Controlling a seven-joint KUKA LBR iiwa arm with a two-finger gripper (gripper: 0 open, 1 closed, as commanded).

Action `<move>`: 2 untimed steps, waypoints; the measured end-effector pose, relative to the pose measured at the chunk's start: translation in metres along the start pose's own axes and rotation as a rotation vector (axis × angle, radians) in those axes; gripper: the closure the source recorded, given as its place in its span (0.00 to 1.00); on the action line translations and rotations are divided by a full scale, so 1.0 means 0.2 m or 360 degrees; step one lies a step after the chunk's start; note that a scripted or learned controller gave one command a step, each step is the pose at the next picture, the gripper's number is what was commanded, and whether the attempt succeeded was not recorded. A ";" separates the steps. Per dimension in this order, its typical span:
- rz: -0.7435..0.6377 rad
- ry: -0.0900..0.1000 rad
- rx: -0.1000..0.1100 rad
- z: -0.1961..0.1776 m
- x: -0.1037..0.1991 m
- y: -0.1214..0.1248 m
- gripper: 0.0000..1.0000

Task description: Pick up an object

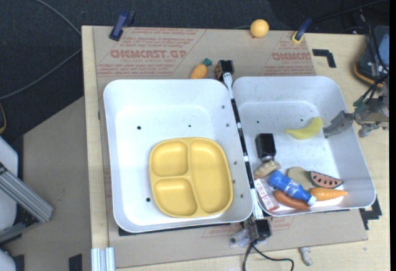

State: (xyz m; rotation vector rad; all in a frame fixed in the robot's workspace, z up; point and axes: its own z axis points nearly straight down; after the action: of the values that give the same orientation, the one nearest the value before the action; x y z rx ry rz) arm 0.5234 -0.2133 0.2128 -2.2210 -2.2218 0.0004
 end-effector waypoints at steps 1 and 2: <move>-0.0002 0.0002 0.0000 0.32 0.20 0.36 0.00; 0.0002 0.0001 0.0004 0.65 0.15 0.25 0.00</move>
State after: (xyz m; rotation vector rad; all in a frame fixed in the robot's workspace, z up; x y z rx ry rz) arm 0.5727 -0.1829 0.0837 -2.2204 -2.2190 0.0022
